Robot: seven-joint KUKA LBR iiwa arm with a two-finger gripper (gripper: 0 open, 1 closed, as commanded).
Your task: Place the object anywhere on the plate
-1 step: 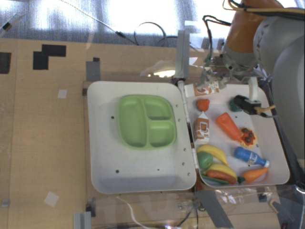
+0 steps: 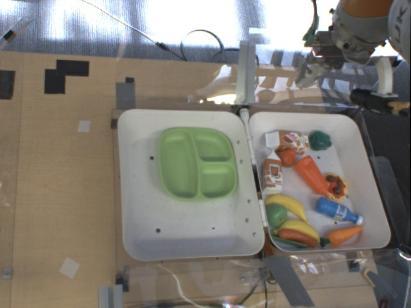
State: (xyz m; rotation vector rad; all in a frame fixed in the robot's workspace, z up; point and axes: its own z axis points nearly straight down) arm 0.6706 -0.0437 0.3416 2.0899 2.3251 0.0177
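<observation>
Above the far rim of the right bin [image 2: 359,130], gripper [image 2: 313,66] hangs high, carrying nothing; grip state can't be told. Green divided plate [image 2: 197,163] sits bare in left bin [image 2: 138,191]. Toy foods, carrot [image 2: 311,174], banana [image 2: 287,205], blue bottle [image 2: 336,211], lie crowded and touching: risk of snagging two or slipping off

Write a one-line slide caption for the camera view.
Gripper above the right bin of toy food; green plate sits in the left bin.
</observation>
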